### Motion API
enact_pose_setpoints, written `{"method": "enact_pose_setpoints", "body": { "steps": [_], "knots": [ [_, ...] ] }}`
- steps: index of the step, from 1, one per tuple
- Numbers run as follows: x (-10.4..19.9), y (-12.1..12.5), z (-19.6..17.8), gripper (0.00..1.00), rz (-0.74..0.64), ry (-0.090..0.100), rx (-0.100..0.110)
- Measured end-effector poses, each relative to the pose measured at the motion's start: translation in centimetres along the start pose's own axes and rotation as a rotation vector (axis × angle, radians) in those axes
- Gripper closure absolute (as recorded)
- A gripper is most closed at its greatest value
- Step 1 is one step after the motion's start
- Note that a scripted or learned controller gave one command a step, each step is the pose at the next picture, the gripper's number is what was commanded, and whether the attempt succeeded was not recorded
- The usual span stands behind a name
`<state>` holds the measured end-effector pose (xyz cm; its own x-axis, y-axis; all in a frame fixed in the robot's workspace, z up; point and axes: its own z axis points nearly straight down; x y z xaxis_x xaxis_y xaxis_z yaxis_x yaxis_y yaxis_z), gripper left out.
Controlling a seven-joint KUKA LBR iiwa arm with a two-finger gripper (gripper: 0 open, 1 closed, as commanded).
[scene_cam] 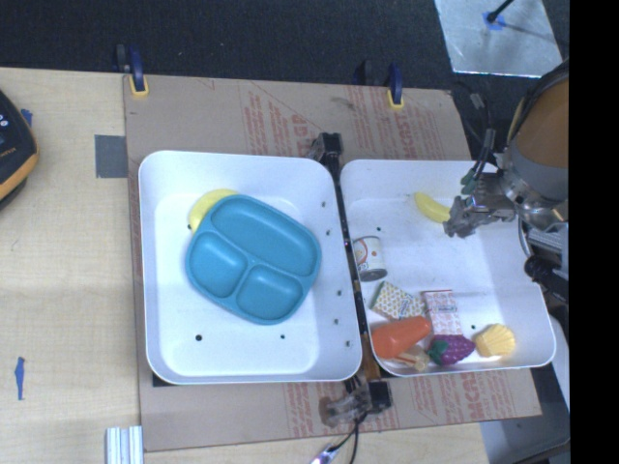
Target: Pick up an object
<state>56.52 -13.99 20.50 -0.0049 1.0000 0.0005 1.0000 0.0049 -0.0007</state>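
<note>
The gripper (464, 222) is positioned over the right bin (503, 288), just beside a banana (431, 207); its opening cannot be told.

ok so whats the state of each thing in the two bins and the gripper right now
blue divided plastic plate: lying right side up in left bin, covering part of yellow object
yellow banana-shaped toy: lying loose in right bin, beside gripper
small can: on its side
orange carrot toy: lying flat
gripper: low over right bin, nothing visibly held
</note>
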Motion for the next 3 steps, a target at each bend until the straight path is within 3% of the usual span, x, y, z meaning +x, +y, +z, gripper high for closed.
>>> {"method": "enact_pose_setpoints", "body": {
  "steps": [1, 2, 3],
  "knots": [
    [0.0, -0.1, 0.1, 0.0, 0.001, 0.0, 0.002],
    [-2.6, 7.6, 9.4, 0.0, -0.001, -0.003, -0.003],
    [-6.7, 9.1, 11.3, 0.0, 0.002, -0.001, 0.002]
  ]
}}
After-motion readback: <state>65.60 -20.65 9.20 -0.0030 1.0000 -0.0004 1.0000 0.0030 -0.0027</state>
